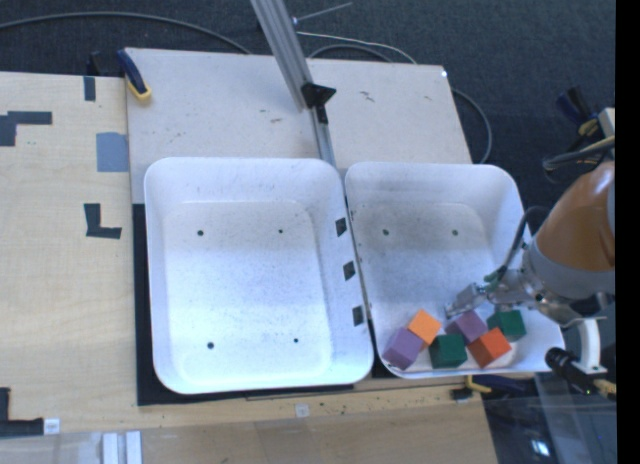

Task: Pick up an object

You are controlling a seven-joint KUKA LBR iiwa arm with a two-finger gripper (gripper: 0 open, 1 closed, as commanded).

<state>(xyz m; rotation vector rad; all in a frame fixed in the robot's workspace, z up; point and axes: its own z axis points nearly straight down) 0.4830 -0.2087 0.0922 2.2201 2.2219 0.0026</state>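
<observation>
Two shallow white plastic bins sit side by side on the bench. The left white bin [250,272] shows a speckled floor. The right white bin [430,242] holds a cluster of small coloured blocks in its near right corner.

Block positions, right bin: small purple cube [403,347] nearest the front rim, leftmost of the group; small orange cube [425,326] just behind and right of it; dark green cube [448,351] right of the purple one; a second, smaller purple cube [468,326] behind the green one; red-orange cube [489,347] right of the green one; a second dark green cube [509,324] farthest right, near the bin wall. The blocks lie close together, several touching.

The grey arm with orange band [582,227] enters from the right. The two-finger gripper [478,299] sits low over the cluster, just behind the smaller purple cube. Whether the tool is spread or pressed together cannot be told from this view. No block is visibly between them.

A silver metal rail [280,27] runs diagonally from the top toward the gap between the bins.
</observation>
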